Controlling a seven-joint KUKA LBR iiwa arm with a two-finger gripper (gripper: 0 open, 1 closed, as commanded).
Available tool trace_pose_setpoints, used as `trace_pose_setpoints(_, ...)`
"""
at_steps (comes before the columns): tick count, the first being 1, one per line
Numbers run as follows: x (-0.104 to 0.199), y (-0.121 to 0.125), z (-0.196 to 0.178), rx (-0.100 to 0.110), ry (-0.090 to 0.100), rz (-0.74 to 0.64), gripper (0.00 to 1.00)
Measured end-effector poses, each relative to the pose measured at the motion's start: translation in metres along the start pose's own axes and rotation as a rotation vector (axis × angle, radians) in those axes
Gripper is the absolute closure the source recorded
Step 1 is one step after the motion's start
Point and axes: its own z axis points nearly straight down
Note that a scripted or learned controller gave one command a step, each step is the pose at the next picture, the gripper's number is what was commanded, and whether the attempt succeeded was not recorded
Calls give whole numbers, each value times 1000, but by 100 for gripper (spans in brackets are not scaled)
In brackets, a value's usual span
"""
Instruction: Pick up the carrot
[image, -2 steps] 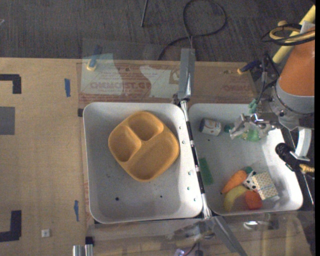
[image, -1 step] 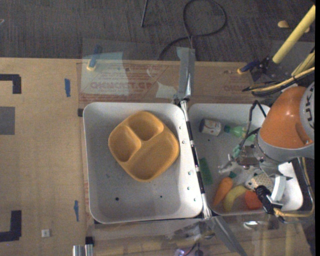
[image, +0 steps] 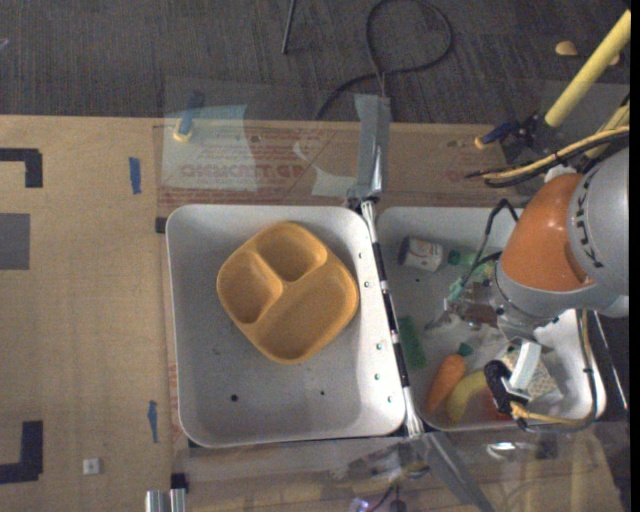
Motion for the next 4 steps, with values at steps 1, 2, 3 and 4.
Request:
trace_pose_setpoints(1,-1,-44,-1,-8,1,-59,0)
trace_pose_setpoints(2,-3,-43,-10,-10,0,-52,100)
trace_pose_setpoints(3,52,-58,-94,9,-3,64,100)
trace_pose_setpoints(4,99,-54,-94,9,-5,183,100)
